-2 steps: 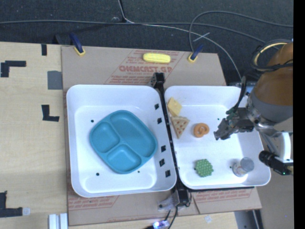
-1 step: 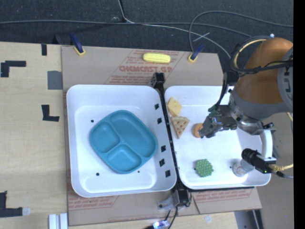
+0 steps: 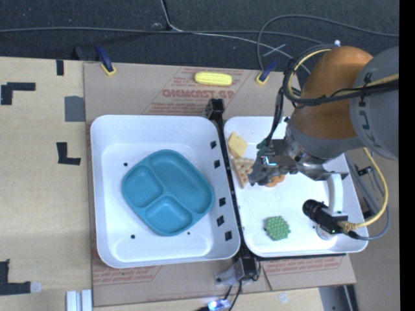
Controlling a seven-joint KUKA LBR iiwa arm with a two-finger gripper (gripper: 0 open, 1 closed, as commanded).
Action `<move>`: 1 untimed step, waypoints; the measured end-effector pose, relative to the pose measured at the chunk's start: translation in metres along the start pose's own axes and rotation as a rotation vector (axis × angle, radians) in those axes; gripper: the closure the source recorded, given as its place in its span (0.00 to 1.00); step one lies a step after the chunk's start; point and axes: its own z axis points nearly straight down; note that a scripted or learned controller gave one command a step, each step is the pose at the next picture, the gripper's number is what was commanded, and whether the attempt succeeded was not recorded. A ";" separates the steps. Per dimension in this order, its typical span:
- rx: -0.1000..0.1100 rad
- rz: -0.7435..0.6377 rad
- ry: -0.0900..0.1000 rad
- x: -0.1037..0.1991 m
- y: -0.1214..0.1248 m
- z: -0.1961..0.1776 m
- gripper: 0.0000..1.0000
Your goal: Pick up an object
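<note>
Gripper [image 3: 267, 172]: in right bin [image 3: 350, 241] — finger state cannot tell
Green ball [image 3: 277, 227]: same bin, near gripper
Tray [image 3: 168, 191]: left bin [image 3: 107, 193]

In my right bin I see a pale yellow wedge [image 3: 237, 145] lying flat near the divider, a tan waffle-like piece [image 3: 242, 169] just below it, touching or nearly so. Something orange [image 3: 277, 180] peeks out beside my claw, mostly hidden. A green bumpy ball [image 3: 277, 227] sits apart, toward the near wall.
</note>
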 end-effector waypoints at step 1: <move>0.001 -0.002 0.000 0.060 0.010 0.008 1.00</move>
